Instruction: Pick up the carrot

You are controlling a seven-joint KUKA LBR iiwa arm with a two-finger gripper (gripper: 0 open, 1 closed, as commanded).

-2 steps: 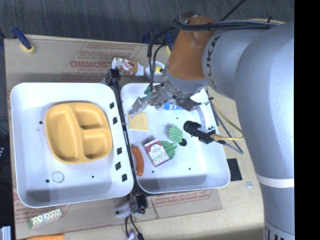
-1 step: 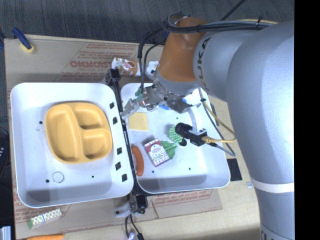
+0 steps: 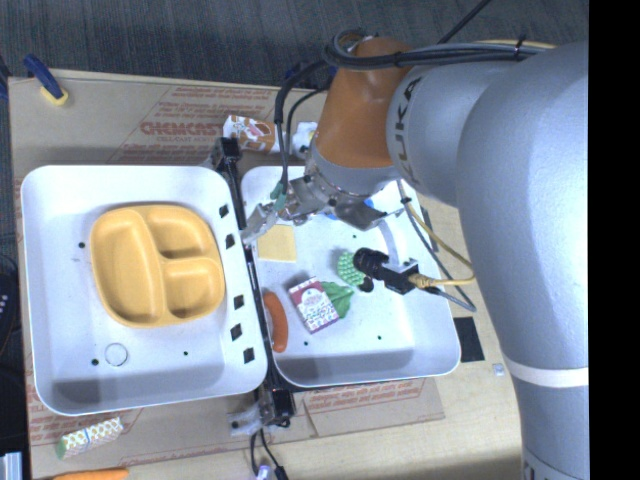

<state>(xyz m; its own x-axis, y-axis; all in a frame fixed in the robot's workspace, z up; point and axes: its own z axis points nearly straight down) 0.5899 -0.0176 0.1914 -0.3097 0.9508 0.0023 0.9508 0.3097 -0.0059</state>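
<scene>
Arm (image 3: pixel 480 118) bent over right bin (image 3: pixel 440 353), gripper (image 3: pixel 272 213) near its left wall

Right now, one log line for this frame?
hand: over right bin's left edge, by cheese | carrot: lying in right bin, apart from hand | tray: left bin

Place: a robot test lab, not a home.
Arm (image 3: pixel 480 118): large grey industrial machine with an orange band, cables trailing from it.
Table (image 3: pixel 470 388): pale wood, covered with printed cardboard (image 3: pixel 190 118).
Bins (image 3: pixel 50 298): two shallow white trays clamped side by side.
Floor (image 3: pixel 150 13): dark grey carpet at the far side.
</scene>
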